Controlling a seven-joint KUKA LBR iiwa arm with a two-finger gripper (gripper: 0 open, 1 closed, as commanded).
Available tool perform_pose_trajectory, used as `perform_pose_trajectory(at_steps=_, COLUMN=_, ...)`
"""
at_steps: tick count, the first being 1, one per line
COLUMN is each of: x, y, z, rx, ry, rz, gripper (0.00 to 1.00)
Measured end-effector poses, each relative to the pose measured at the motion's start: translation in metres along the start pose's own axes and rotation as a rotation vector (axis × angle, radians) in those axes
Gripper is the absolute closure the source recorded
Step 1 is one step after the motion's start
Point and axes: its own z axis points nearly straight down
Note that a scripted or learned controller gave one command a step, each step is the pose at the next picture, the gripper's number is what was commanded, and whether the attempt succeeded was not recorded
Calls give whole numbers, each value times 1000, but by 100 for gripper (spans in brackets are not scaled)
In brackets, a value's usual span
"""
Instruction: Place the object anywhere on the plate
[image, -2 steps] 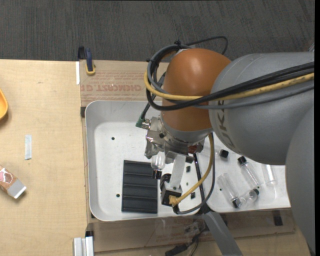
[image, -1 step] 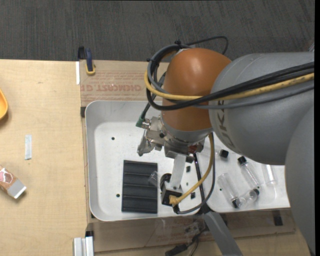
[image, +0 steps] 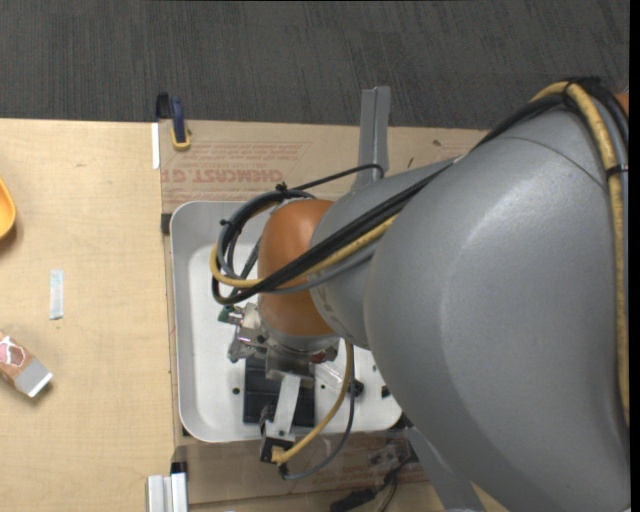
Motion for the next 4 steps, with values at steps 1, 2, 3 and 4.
perform_pose_trajectory(at_steps=1, x=8, y=0, z=18, rx=-7, ry=5, rz=514, gripper=0)
perform_pose_trajectory(at_steps=2, x=-18, y=5, z=-180, rx=-3, ry=2, rz=593, gripper=0)
perform_pose_trajectory(at_steps=3, x=7, y=-2, z=-37, rx=-2, ry=2, rz=854, gripper=0)
perform_pose_trajectory(at_steps=4, x=13, y=14, z=-70, rx=-1, ry=-1, rz=421, gripper=0)
